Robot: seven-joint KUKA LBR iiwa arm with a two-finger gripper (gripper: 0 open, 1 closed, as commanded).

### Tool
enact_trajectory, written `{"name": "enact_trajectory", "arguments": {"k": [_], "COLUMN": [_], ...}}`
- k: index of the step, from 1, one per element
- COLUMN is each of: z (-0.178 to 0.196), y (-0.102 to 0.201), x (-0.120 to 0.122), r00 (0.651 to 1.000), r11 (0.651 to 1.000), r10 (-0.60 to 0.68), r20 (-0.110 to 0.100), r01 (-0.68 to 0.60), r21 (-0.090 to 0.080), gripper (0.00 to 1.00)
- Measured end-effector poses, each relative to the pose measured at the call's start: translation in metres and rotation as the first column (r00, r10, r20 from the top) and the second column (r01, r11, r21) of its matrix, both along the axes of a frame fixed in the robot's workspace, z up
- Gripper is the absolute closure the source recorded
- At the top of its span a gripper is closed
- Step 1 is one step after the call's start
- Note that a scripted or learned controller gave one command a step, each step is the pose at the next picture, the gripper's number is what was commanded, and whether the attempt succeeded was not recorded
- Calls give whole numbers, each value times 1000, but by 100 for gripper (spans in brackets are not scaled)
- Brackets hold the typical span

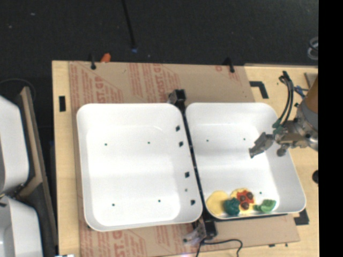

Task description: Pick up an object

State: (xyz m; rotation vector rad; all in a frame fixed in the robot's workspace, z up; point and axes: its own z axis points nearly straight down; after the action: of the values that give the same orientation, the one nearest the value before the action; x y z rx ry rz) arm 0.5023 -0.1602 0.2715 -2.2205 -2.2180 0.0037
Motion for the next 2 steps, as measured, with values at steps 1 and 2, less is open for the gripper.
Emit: {"name": "enact_trajectory", "arguments": {"k": [1,2], "z": [2,-47], "y": [0,0], "x": [1,10], "r00": [1000,1000], "r11": [1000,1000], "r10": [1,1], "r20": [5,0], "r01": [-1,-1], "r21": [-1,0], "gripper": [0,0]}}
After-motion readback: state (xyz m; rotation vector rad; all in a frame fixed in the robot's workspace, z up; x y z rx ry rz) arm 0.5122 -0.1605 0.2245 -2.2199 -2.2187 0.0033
